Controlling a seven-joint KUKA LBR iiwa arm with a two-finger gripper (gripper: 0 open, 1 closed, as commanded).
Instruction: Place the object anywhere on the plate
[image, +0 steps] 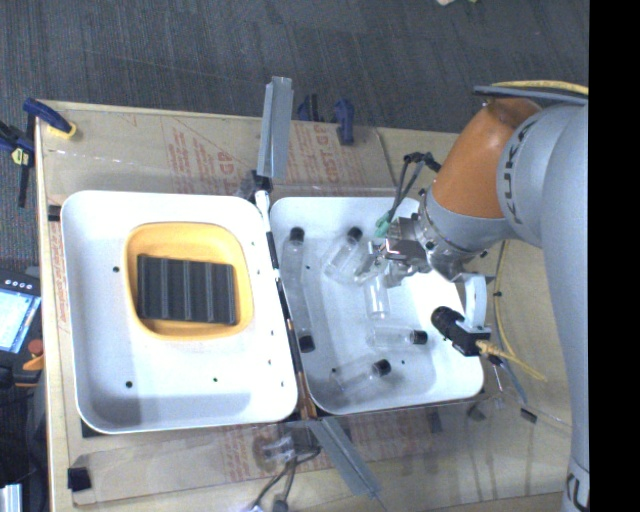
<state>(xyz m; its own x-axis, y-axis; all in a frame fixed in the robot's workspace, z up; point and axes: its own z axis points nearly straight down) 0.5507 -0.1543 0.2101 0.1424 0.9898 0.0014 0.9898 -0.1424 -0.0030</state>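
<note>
Over the right bin (455, 375) the gripper (385, 262) hangs low among several clear plastic vials with black caps (398, 338) scattered on the bin floor; whether it is open or closed cannot be told. Left, the yellow plate (190, 238) with its dark ribbed centre sits in the left bin (90, 300).

One fixed camera looks down on the bench (150, 130) from above at a slant — far enough back that both white bins fit whole, the left bin (90, 300) at frame left, the right bin (450, 375) at centre-right. The arm (540, 180) enters from the right edge — dark floor fills the top.
</note>
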